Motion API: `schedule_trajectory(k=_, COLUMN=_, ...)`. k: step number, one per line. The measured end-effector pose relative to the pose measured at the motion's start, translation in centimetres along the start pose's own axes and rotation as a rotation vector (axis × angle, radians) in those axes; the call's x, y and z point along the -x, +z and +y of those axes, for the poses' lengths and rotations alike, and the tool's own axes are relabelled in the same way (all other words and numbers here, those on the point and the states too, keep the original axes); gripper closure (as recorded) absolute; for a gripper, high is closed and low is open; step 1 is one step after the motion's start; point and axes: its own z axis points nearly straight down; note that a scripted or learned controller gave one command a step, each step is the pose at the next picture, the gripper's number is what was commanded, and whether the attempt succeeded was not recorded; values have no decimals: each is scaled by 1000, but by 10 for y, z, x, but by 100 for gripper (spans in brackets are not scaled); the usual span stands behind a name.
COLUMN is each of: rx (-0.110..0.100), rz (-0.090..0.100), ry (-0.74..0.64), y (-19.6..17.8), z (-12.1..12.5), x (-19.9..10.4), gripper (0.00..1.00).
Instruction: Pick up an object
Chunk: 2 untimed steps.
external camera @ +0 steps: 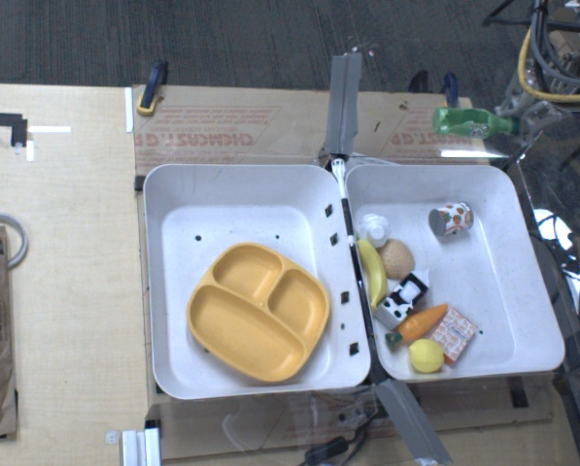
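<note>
Tool's state I couldn't tell, and that heap—banana (372, 271), carrot (423, 322), lemon (426, 355), packet (454, 335) all touching—looked ripe for a glancing, fumbled pick.

The left bin (173, 260) holds a yellow plate (258, 311) with three parts. The right bin (523, 289) holds a banana (372, 272), a brown ball (397, 257), a carrot (423, 323), a lemon (426, 355), a small cup (451, 218) on its side and a black-and-white toy (402, 299).
</note>
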Motion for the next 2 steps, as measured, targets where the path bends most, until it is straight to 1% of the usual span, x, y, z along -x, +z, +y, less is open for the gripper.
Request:
schedule_trajectory(k=1, rx=3, rz=2, ry=-279, y=63, z=-34, x=-13, gripper=100)
schedule_trajectory(k=2, rx=0, rz=2, ry=61, y=93, z=-45, x=-57, gripper=100)
